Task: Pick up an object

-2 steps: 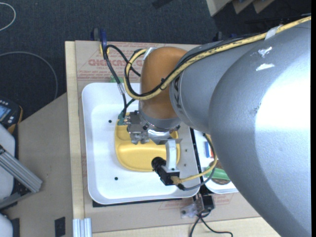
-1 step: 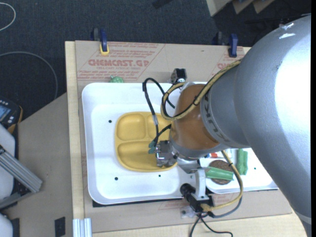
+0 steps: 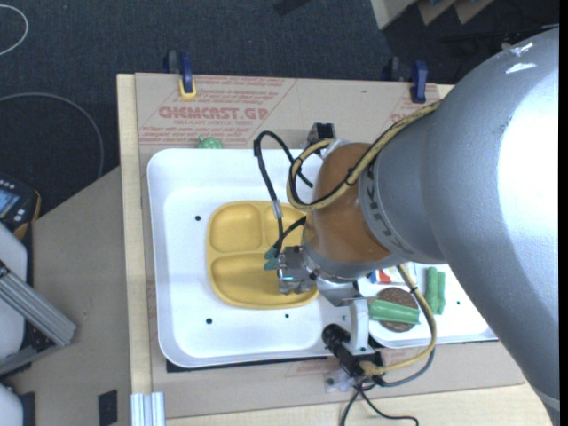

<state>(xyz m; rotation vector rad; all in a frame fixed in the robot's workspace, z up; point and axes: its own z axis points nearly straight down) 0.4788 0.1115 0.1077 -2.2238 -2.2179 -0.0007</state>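
Note:
A yellow divided plate [image 3: 240, 247] lies in the left white bin [image 3: 177, 238]. My gripper [image 3: 286, 272] reaches down over the plate's right edge, under the orange band of the wrist [image 3: 342, 211]. The arm's body covers where the gripper meets the plate. In the right bin [image 3: 461, 322] a green cylinder [image 3: 392, 311] rests on a brown disc [image 3: 401, 302], with a green stick [image 3: 435, 289] beside them.
The large grey arm [image 3: 479, 193] covers most of the right bin. Black cables [image 3: 275, 171] loop off the wrist. A small green item [image 3: 210, 142] lies on the brown board behind the left bin. Blue clamps [image 3: 184, 65] hold the board's far edge.

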